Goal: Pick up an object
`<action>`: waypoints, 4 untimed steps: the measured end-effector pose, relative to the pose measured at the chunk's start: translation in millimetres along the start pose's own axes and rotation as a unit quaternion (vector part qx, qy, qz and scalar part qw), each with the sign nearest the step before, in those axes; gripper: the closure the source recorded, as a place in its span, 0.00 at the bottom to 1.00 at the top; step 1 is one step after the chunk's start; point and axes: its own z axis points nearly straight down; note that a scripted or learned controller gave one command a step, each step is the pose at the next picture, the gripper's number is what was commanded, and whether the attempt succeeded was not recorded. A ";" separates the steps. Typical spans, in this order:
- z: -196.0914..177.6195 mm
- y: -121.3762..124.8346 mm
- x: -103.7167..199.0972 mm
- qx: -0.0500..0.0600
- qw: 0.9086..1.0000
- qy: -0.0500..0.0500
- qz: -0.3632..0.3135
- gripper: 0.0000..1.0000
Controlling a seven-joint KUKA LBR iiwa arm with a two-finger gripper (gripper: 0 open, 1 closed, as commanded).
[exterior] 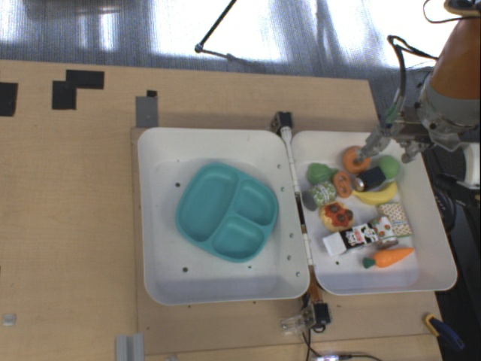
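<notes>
Over right bin (443,273), hand (366,156) lowered

Teal three-compartment plastic plate (228,212) lying in left shallow white bin (161,280), on pale wooden surface (68,224) marked with black squares (75,89).

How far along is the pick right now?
Done: the end effector is down in the right bin, at the orange toy in the pile's far end. In hand: nothing visibly between its fingers. Left: grasp and lift. The carrot and banana lie untouched, and the teal tray sits in the left bin.
</notes>
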 end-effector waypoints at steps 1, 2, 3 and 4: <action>129.9 -5.2 -34.1 0.002 1.000 0.000 0.001 0.00; 176.1 -55.4 -67.8 -0.006 1.000 -0.003 0.001 0.00; 175.6 -96.0 -51.5 -0.009 1.000 -0.004 0.001 0.00; 162.4 -92.5 -51.0 -0.013 1.000 -0.004 0.001 1.00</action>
